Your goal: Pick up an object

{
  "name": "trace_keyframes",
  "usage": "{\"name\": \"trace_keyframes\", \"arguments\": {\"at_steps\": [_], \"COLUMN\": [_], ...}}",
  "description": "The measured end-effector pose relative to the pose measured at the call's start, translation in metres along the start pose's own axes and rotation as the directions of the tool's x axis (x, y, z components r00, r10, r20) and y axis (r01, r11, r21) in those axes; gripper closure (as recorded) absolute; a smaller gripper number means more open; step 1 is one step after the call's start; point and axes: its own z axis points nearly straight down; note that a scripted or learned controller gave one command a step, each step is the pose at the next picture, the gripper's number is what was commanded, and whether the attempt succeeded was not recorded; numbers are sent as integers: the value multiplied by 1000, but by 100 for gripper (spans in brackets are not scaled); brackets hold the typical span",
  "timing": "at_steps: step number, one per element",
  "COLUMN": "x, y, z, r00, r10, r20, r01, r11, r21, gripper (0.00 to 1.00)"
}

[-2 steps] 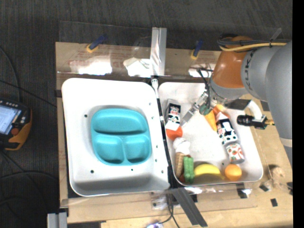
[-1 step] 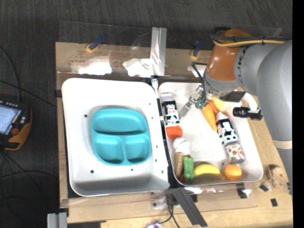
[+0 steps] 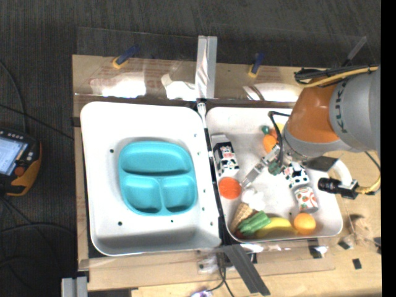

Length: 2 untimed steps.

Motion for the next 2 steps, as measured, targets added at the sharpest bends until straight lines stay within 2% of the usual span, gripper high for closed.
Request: {"name": "trace_keyframes", "arguments": {"at_steps": [1,2], "x": [-38,-23], "y": [73,20], "z": [2,1], "r00": [997,997], "r10": [-72,71], "r20": [1,-3], "r01": [72,-71], "r11": [997,997], "r21": [-3,-5], "gripper": [0,0]}}
